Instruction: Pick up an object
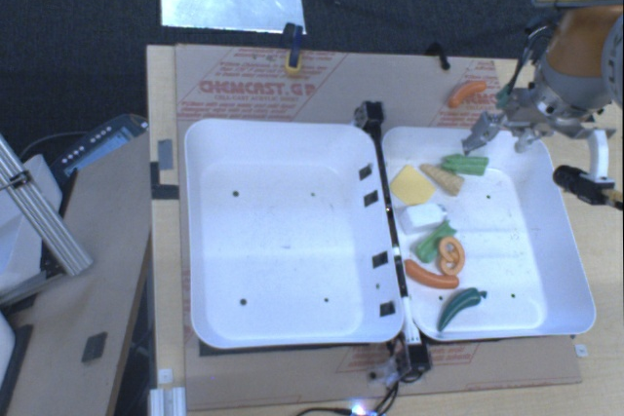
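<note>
Looks down at a slant on two shallow white bins set side by side on a sheet of printed cardboard (253,88). Finds the grey arm with its orange band (590,24) reaching in from the right, over the far right corner of the right bin (570,258). Shows the gripper (501,139) with its two fingers (477,135) spread apart and grasping nothing. Places it just above and behind a green bean-like piece (465,165), stubby and bright, lying near the back wall of that bin, apart from the fingertips. Spots beside that piece a pale corn-like cob (444,178), touching or nearly touching a yellow wedge (409,184) close to the divider between the bins. Picks out further forward a small white block (421,215), then a green leafy piece (432,243) against an orange ring (450,254), with an orange sausage (430,275) just in front of them. Notes a dark green pepper (460,305), curved and pointed, near the front of the bin. Catches a second orange sausage (468,94) outside the bins, on the cardboard behind the right one. Takes in the left bin (283,229) to the other side of the divider.
</note>
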`<control>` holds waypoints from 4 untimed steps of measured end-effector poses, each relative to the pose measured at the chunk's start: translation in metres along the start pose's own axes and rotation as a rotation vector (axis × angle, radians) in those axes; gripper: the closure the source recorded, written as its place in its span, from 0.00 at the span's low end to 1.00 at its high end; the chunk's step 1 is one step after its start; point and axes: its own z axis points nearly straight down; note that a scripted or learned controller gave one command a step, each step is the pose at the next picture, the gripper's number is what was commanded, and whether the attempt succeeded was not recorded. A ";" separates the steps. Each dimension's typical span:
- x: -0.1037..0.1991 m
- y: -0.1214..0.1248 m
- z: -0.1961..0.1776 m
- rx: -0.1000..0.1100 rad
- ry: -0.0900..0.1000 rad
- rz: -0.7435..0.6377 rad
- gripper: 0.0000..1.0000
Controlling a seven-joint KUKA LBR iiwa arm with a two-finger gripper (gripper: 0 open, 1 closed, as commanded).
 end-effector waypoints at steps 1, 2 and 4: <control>0.024 -0.056 0.117 0.011 0.004 0.002 0.00; 0.065 -0.111 0.111 0.006 0.003 0.000 0.00; 0.049 -0.061 -0.083 -0.020 -0.004 -0.003 1.00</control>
